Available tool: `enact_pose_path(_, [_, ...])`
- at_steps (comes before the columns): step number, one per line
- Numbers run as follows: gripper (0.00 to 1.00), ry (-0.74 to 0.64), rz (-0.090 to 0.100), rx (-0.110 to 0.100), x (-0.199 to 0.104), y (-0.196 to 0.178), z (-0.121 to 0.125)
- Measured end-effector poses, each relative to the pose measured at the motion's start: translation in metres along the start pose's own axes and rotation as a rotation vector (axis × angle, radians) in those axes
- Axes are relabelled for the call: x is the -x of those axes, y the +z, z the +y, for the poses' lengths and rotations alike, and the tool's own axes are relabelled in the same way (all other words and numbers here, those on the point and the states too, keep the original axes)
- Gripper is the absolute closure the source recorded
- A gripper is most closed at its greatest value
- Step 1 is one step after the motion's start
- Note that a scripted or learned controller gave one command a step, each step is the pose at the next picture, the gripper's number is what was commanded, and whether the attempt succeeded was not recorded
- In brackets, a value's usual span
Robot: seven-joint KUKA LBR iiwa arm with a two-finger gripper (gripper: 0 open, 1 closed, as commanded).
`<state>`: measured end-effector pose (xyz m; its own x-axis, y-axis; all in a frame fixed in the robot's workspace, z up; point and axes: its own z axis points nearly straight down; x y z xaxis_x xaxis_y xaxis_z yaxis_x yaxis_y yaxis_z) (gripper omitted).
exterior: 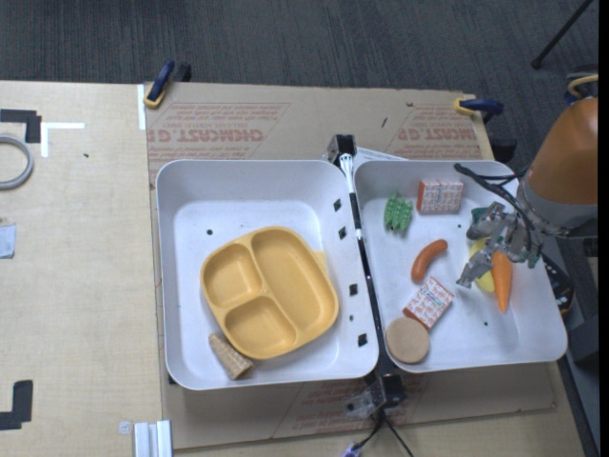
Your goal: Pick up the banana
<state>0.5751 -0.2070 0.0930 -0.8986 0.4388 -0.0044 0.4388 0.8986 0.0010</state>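
The banana is mostly hidden under my gripper; only small yellow patches show in the right part of the right bin. My gripper hangs low over it, reaching in from the right. An orange carrot lies right beside the banana, touching or nearly touching the gripper.
The right bin also holds a red sausage, a green toy, a small patterned box, a red-white packet and a round cookie. In the left bin sit a yellow divided plate and a brown block.
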Motion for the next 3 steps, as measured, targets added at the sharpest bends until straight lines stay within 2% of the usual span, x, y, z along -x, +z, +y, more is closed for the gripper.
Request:
enact_pose_path(1, [0.00, -0.261, 0.000, 0.001, 0.004, 0.000, 0.031])
enact_pose_path(2, [0.00, -0.727, 0.003, 0.002, -0.044, 0.000, 0.030])
enact_pose_path(3, [1.00, -0.724, -0.002, 0.003, -0.043, -0.010, 0.031])
